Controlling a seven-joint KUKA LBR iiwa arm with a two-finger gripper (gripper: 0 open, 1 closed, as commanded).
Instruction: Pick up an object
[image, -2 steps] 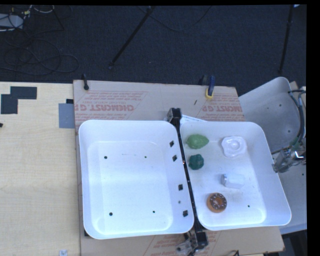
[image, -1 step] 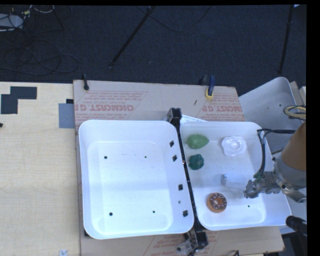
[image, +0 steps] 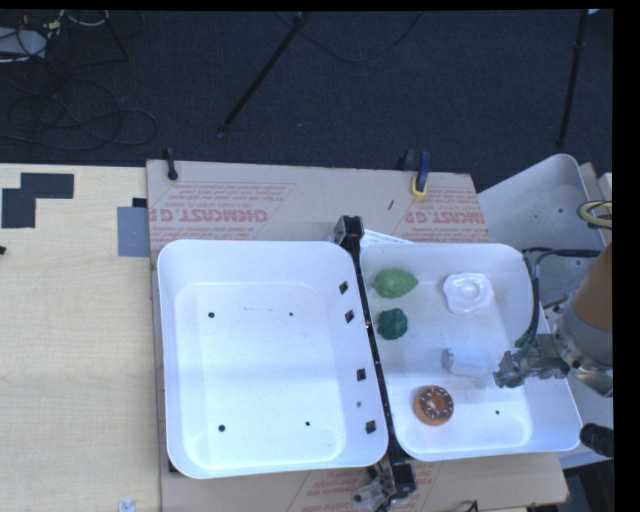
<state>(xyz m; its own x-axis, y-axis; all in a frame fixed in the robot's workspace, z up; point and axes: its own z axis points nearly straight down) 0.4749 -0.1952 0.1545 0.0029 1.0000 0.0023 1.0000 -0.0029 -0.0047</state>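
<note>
Entry: picking task, not yet accomplished as far as the view shows. Two shallow white plastic bins stand side by side on a cardboard-covered bench: the left bin (image: 185, 300) and the right bin (image: 545, 425), joined at a black divider strip. Right bin contents, five items counted: one light green crumpled soft lump (image: 395, 283) near the far left corner; one dark green rounded knobbly piece (image: 391, 323) just below it; one white glossy crinkled lump (image: 467, 293) toward the far right; one small pale grey translucent block (image: 466, 361) near the middle; one round brown doughnut-shaped toy with speckled icing (image: 434, 405) toward the near side. One grey two-finger gripper (image: 512, 372) sits low in the right bin, just beside the pale grey block on its right; whether its jaws are apart or together cannot be told. Nothing appears lifted; all five items lie on the bin floor. Remaining, by judgement: close on one item, probably the grey block, and raise it.
</note>
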